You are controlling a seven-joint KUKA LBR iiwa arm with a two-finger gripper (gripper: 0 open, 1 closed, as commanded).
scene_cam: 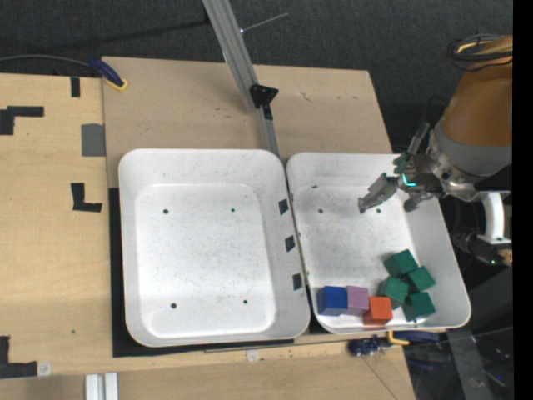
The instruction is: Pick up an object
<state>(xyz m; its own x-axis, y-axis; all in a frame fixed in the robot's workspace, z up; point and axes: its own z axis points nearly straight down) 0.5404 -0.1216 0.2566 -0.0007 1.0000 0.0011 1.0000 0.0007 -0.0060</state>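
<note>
Here the gripper (391, 192) hangs over the upper part of the right bin (333, 169); whether it is open or closed cannot be told. The blocks cluster at that bin's lower rim: blue cube (334, 298), lilac cube (357, 297), orange cube (380, 308), green blocks (407, 282). They look small, rigid and light, best pinched across flat opposite faces.

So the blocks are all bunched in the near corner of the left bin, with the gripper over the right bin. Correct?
Not quite. The camera view shows the blocks in the right bin, not the left. The gripper is over the right bin, as you say.
</note>
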